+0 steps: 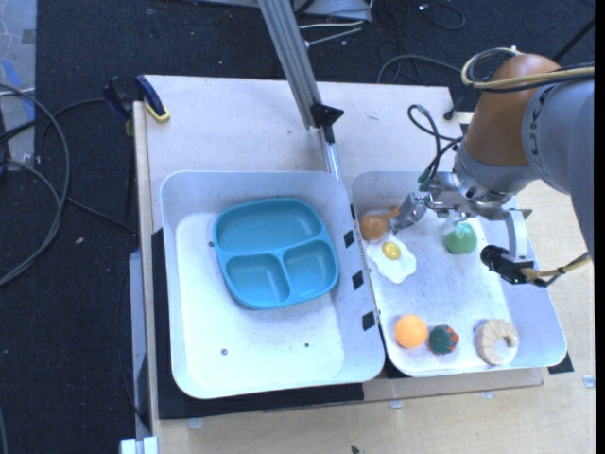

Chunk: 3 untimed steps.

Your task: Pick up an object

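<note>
Bench: a pale wooden bench top (236,121) bears two shallow white bins side by side.
Left bin: a shallow white plastic bin (189,348) holds a blue three-compartment plastic tray (277,252), lying flat near the bin's middle.
Right bin: a shallow white plastic bin (539,320) touches the left one along their shared edge.
Pole: a grey metal slanted pole (288,50) ends at a black clamp (326,116) above the bins' junction.
Floor: dark carpet (76,253) with black cables (38,140) at left.
</note>
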Each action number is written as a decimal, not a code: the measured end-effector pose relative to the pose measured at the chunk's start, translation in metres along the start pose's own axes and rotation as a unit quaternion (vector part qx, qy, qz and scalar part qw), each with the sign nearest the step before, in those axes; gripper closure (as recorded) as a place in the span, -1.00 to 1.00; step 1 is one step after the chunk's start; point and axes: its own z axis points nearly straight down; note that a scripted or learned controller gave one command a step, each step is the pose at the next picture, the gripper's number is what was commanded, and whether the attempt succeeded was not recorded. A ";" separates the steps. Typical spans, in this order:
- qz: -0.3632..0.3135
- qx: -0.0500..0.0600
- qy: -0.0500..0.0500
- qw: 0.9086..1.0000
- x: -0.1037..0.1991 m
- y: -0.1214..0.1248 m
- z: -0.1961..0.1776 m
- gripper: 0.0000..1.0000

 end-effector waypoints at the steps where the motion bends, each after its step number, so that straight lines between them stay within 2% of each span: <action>1: 0.000 -0.001 0.000 1.000 0.001 0.000 0.053 -1.00; 2: 0.000 -0.003 0.000 1.000 0.000 0.001 0.040 1.00; 3: -0.002 -0.006 -0.001 1.000 0.003 0.005 -0.024 1.00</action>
